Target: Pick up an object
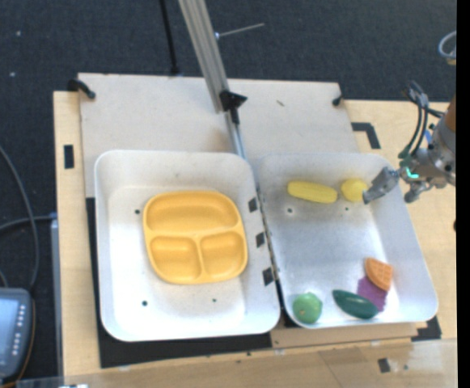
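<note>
A: What's in the left bin (113, 208)?
B: A yellow divided tray (195, 235).
A: And the right bin (417, 241)?
B: A yellow banana (312, 191) and a lemon (353, 190) by the far wall; a green ball (306, 306), dark green vegetable (355, 304), purple piece (373, 290) and orange piece (379, 272) at the near edge.
A: The claw (396, 183)?
B: Just beside the lemon, fingers spread, gripping nothing.

Both bins (121, 217) were white. The divided tray (194, 235) was yellow-orange, the long piece (312, 191) and round piece (353, 189) yellow. The ball (306, 306) was green, the oval (354, 303) dark green, beside purple (372, 289) and orange (378, 272) pieces.
</note>
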Motion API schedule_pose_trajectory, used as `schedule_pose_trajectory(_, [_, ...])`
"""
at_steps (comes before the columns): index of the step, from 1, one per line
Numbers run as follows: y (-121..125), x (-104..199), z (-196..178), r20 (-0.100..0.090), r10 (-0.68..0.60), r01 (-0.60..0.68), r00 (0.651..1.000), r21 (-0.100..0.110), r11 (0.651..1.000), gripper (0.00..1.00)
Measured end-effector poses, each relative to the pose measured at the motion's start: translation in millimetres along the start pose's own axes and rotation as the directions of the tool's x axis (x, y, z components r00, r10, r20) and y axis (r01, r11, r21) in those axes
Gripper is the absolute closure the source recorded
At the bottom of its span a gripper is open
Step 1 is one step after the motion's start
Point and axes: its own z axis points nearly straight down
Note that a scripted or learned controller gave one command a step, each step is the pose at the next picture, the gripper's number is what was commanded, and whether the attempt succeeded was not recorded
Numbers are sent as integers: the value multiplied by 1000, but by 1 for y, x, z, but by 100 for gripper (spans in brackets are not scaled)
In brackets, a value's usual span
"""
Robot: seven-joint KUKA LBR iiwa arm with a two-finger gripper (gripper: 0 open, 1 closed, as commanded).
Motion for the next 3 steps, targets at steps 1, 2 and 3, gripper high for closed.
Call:
schedule_pose_trajectory(1, [-9, 6, 54, -1, 3, -3, 1000, 5, 1000, 0])
schedule_pose_trajectory(2, [-6, 7, 116, -2, 6, -6, 1000, 6, 1000, 0])
schedule_pose_trajectory(3, [-6, 6, 137, 0, 6, -6, 1000, 3, 1000, 0])
